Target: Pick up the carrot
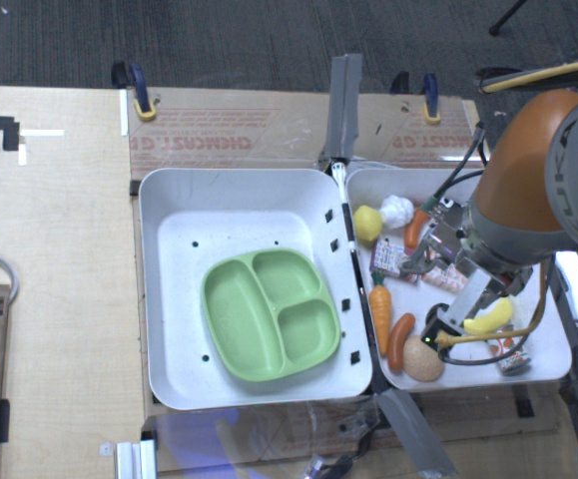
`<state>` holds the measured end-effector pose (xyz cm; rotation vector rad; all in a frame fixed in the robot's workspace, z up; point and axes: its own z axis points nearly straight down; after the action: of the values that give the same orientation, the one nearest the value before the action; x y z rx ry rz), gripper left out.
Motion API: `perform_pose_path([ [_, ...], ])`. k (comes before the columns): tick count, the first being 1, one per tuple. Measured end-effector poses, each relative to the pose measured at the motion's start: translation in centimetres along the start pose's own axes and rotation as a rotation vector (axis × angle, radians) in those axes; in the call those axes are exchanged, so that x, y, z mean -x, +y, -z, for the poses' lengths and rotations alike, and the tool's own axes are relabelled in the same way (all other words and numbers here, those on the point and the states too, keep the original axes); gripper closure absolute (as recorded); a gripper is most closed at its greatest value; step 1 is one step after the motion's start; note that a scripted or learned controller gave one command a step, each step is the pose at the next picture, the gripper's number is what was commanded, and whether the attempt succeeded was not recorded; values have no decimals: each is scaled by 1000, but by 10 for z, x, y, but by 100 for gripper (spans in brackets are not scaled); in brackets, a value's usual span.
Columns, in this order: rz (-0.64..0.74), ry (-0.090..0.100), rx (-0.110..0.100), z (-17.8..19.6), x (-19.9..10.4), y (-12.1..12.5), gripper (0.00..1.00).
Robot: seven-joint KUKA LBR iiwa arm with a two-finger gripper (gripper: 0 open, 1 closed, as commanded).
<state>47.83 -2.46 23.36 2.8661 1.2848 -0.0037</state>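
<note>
carrot [379, 316] lies in the right bin [558, 362], near that bin's left wall, lengthwise with its green stem end toward the top of the frame. just right of it lies a reddish sausage-shaped piece [400, 339], and a tan round item [422, 364] sits below that. a lemon [366, 224], a white crumpled thing [396, 210] and a second orange carrot-like piece [414, 230] sit toward the bin's upper part. a banana [489, 316] lies lower right. the end effector [430, 255] hangs over the middle of this bin, above a small packet [388, 258]; whether it is open or closed, i cannot tell. the left bin [169, 267] holds a green divided plate [272, 313] on the tabletop [59, 267].
</note>
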Motion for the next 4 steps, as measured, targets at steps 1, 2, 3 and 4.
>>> perform_pose_path([
  [1, -261, -2, -5, -100, 54, 45, 0],
  [2, -306, -2, -3, -43, 28, 67, 0],
  [3, -421, -2, -5, -144, 59, 50, 0],
  [4, -290, -1, -2, -43, 22, 45, 0],
])
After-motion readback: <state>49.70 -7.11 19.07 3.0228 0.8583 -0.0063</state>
